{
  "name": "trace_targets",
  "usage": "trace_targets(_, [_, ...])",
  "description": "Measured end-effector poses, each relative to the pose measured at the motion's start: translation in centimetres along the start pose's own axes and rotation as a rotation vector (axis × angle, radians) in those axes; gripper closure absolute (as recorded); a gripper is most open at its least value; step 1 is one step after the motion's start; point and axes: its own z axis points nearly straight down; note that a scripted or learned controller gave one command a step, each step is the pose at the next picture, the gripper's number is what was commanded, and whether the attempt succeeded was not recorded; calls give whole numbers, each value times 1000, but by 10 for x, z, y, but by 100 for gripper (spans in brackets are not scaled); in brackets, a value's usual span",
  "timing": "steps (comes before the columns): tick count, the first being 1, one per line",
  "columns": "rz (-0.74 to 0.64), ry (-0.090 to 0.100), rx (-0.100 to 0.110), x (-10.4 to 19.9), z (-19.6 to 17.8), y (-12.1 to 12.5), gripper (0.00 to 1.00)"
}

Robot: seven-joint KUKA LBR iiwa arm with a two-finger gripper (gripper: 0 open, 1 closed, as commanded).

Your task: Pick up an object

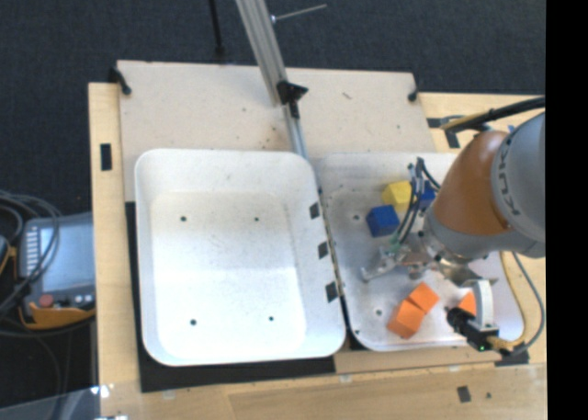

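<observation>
Hung low over the right bin [363, 335], lower right of the frame, wrist blocking much of the view. Pincer [397, 266] dim under the orange band; open or clenched, could not tell. Needed a straight drop onto one block, square to its faces, well off the bin wall, with no nudging of neighbours. Orange block [412, 309] lay just below and right of the pincer, near but apart. Blue block [382, 220] sat just above it, yellow block [398, 193] higher again, touching the blue. Nothing seen gripped.
</observation>
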Motion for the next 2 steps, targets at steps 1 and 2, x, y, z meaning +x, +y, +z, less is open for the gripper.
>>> trace_targets(1, [5,0,-4,-1,-11,1,100])
trace_targets(2, [-5,-1,-6,-9,-73,6,100])
